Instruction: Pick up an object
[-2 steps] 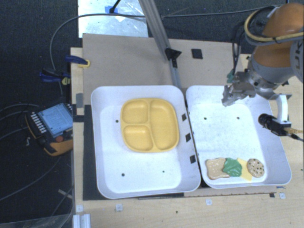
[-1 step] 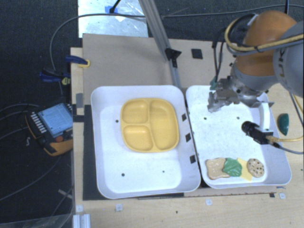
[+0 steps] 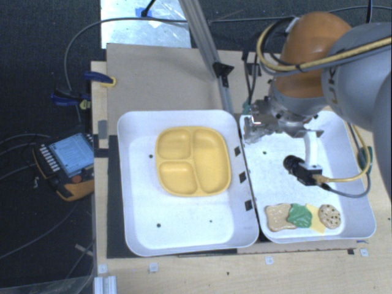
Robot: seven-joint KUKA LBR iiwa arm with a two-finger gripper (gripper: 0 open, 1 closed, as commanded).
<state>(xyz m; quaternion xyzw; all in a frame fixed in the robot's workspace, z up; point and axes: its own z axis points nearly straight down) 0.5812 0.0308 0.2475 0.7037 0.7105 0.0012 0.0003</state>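
**Toy food lies low in the right bin while the tool hangs over the bin's upper left**

The candidates for picking are found along the near edge of the right bin point(image 3: 361, 222): a tan bread slice point(image 3: 278, 217), a green leaf piece point(image 3: 300, 215) lying partly over it, a thin yellow slice point(image 3: 316, 220) just beside that, and a round speckled cookie point(image 3: 329, 215) at the right end. All four are judged to be light, flat toy pieces, probably stiff plastic or rubber, and not fragile. Because they lie flat and touch or overlap one another, little height is offered for a pinch; the cookie, set slightly apart at the end of the row, is judged the easiest, to be taken across its edges. Smooth surfaces may let a piece slip.

A yellow divided plate point(image 3: 193, 161) rests in the left bin point(image 3: 141, 225), upright and near its middle; it is wider and would have to be taken by its rim.

The arm is reached in from the right, with its orange band point(image 3: 312, 48) over the far side of the right bin. The tool point(image 3: 257, 124) is held near that bin's upper left corner, close to the wall between the bins and well apart from the food row. Whether its opening is wide or narrow cannot be told, and nothing is seen held in it. A black cylindrical fitting point(image 3: 300, 169) with a yellow cable hangs below the wrist.
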